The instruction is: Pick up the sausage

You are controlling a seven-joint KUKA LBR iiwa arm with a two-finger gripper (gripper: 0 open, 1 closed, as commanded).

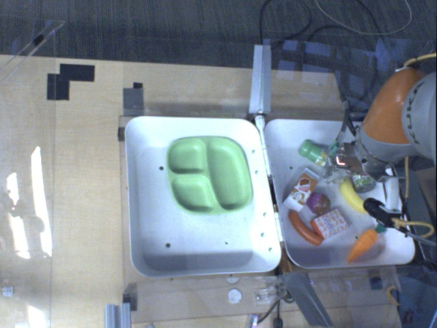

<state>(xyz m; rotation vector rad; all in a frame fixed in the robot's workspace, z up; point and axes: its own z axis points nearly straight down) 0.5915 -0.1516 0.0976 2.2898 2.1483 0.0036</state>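
Observation:
The sausage (305, 227), reddish-orange and slightly curved, lies near the front left corner of the right bin (403, 255). It touches a red-and-white packet (330, 222) on its right. My gripper (341, 162) hangs over the back middle of the same bin, well behind and to the right of the sausage, between a green bottle (313, 150) and a yellow banana (352, 197). Nothing shows as held in it.
A small carton (301, 188) and a purple round fruit (318, 201) sit just behind the sausage. An orange carrot (362, 244) lies at the bin's front right. The left bin (143, 244) holds a green divided plate (179, 183).

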